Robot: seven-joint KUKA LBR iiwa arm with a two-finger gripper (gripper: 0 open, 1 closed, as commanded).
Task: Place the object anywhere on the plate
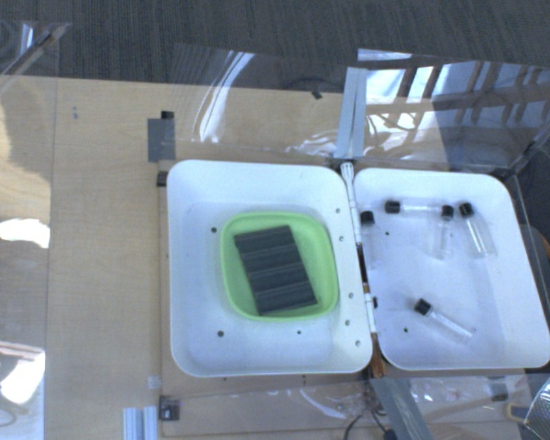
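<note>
A green square plate (231, 278) sits in the middle of the left white bin (192, 337). A dark grey ribbed block (274, 269) lies flat on the plate, turned slightly off square and well inside its rim. Nothing touches or covers the block.
The right white bin (504, 337) holds several clear vials with black caps: some along its far side (475, 235) and one near the front (442, 319). A small loose black cap (367, 217) lies by its left wall. The bins meet at a hinged seam (359, 264).
</note>
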